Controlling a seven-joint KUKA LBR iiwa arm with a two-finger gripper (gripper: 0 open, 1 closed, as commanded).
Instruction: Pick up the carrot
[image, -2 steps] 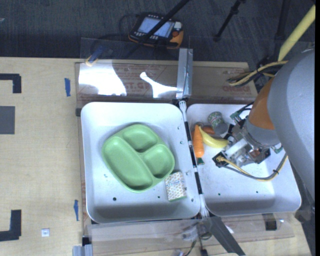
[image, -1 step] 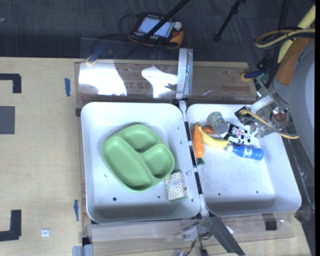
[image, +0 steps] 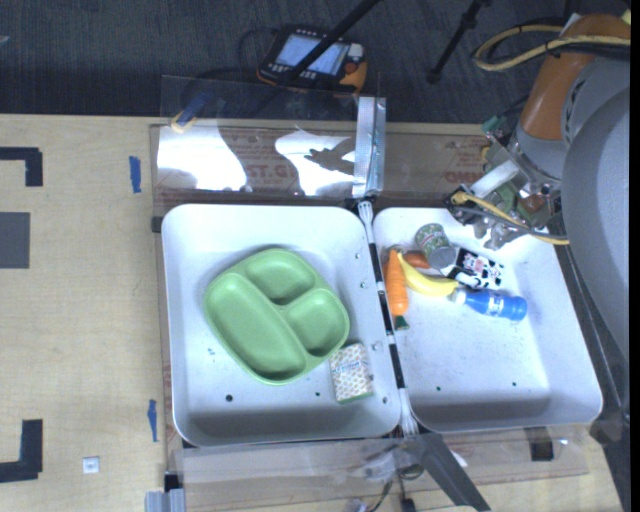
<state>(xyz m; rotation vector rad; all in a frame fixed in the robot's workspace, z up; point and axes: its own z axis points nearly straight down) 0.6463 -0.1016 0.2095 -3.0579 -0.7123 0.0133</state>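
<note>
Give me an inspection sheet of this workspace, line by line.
Surface: two white bins; left bin, right bin.
Job's things: carrot in right bin along its left wall, touching banana.
Clutter: green divided plate and patterned packet in left bin; blue bottle, tape roll, black-and-white item in right.
Grippers: gripper above right bin's far edge, apart from carrot.
Cables: yellow cable.
Surroundings: handheld device.

the grey arm (image: 600, 200) comes in from the right, its orange band (image: 545, 100) at the far right. the gripper (image: 490, 225) hangs low at the far right, wrapped in yellow cables (image: 520, 45).
</note>
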